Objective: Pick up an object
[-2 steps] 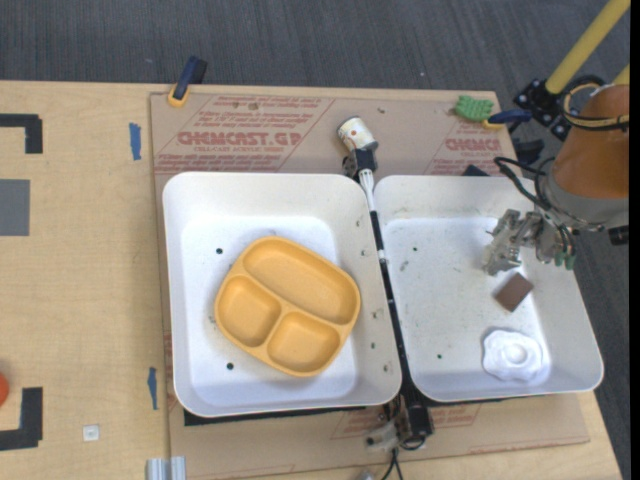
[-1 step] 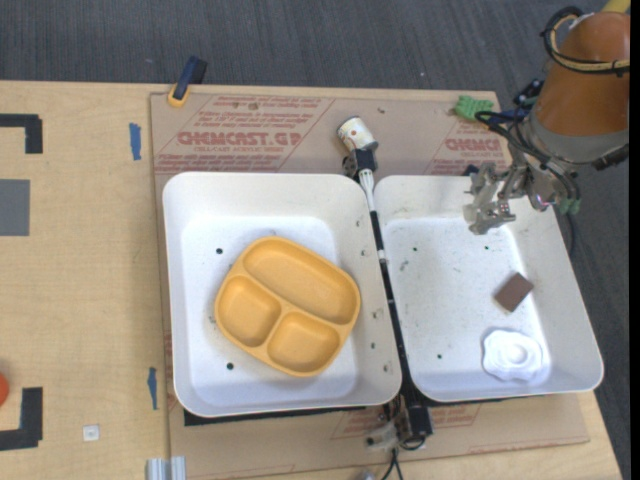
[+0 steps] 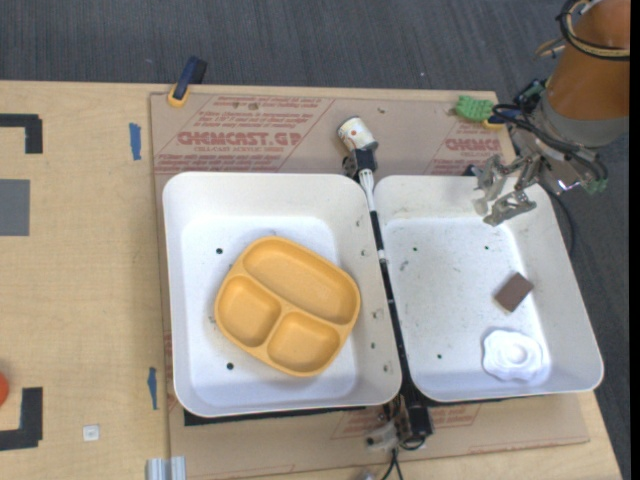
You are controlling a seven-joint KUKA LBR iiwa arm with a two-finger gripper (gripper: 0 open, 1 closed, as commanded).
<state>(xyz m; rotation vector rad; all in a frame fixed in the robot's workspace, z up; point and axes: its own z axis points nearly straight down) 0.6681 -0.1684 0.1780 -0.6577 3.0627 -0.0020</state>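
A small brown block [image 3: 514,292] lies in the right bin [image 3: 440,268], toward its right side. A white crumpled lump [image 3: 514,356] rests in that bin's near right corner. A yellow three-compartment plate [image 3: 288,305] sits in the left bin [image 3: 200,228]. My gripper [image 3: 503,196] hangs over the far right corner of the right bin, above and beyond the brown block, with its metal fingers spread and nothing between them.
The grey arm with its orange band [image 3: 592,63] comes in at the top right. A black-and-white clamp [image 3: 357,146] sits at the far end of the divider between the bins. A green clip [image 3: 472,108] and a blue-yellow clip [image 3: 186,78] lie on the cardboard.
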